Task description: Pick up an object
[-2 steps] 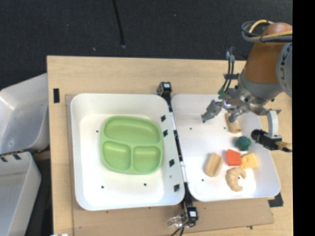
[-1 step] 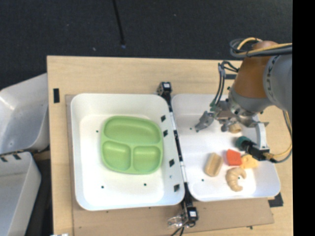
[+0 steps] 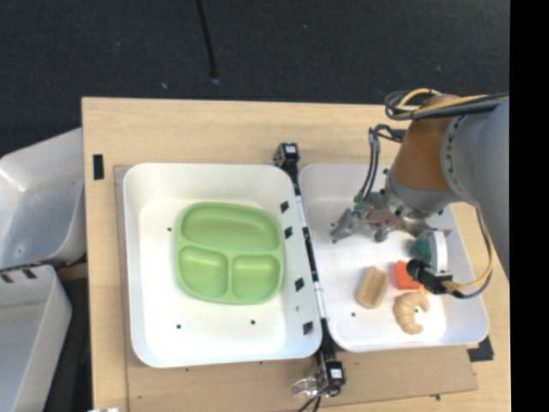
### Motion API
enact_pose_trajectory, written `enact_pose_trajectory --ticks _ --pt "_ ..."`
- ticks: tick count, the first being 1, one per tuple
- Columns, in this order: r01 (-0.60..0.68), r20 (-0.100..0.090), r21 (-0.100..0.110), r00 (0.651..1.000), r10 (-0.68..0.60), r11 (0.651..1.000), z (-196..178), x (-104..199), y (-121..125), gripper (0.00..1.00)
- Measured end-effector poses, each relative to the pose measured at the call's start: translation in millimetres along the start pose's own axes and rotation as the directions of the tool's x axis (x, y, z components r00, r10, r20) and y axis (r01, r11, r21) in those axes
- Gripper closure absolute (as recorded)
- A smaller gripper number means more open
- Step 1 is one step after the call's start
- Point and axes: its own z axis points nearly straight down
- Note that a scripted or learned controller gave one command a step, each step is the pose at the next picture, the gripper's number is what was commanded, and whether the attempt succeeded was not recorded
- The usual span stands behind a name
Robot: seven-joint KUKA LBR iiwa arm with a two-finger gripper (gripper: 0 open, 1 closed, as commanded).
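- The gripper (image 3: 364, 223) hangs over the far part of the right bin (image 3: 343, 316), below the grey arm (image 3: 446, 157) with its orange band.
- Its metal parts spread out to the left and right, low over the white floor, but the view from above does not let me tell how far the fingers are apart.
- Nothing can be seen between the fingers, and I cannot tell whether the tips touch the bin floor.
- A tan cork-like piece (image 3: 371, 287) lies near of the gripper, apart from it.
- A croissant (image 3: 412, 311) lies right of the cork piece, toward the bin's near right corner.
- An orange piece (image 3: 404, 273) sits just far of the croissant, and a teal piece (image 3: 423, 248) sits just beyond that, close under the wrist.
- The left bin (image 3: 146, 333) holds a green plate (image 3: 229, 251) with three compartments, lying flat near its middle.
- No brand, label or writing can be read on any of these things.
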Motion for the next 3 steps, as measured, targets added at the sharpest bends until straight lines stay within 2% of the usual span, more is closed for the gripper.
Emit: enact_pose_trajectory --ticks 1,3 --pt "-0.006 -0.001 -0.004 1.000 0.006 1.000 -13 -1 0 1.00" --pt "0.004 0.000 -0.008 1.000 -0.004 1.000 -113 -3 9 1.00"
